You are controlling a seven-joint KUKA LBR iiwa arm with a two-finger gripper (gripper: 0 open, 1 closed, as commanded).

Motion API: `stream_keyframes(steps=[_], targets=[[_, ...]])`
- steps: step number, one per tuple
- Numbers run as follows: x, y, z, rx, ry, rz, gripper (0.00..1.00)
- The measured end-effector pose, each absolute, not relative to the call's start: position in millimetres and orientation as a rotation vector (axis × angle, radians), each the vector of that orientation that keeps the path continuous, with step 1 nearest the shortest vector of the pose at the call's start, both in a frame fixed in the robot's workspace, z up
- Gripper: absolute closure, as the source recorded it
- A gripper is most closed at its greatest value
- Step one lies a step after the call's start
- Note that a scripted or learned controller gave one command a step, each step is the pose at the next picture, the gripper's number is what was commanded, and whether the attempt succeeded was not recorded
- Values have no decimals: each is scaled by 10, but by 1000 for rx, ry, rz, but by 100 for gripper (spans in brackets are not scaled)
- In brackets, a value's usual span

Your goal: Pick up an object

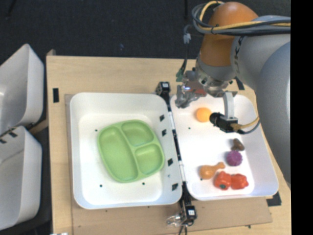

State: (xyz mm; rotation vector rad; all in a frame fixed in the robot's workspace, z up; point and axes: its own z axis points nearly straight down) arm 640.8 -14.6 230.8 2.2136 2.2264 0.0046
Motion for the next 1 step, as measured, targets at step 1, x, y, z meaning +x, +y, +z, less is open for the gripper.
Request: stream_keyframes(steps=[1], targets=[[6483,434,2404,2214,2226,4,100]])
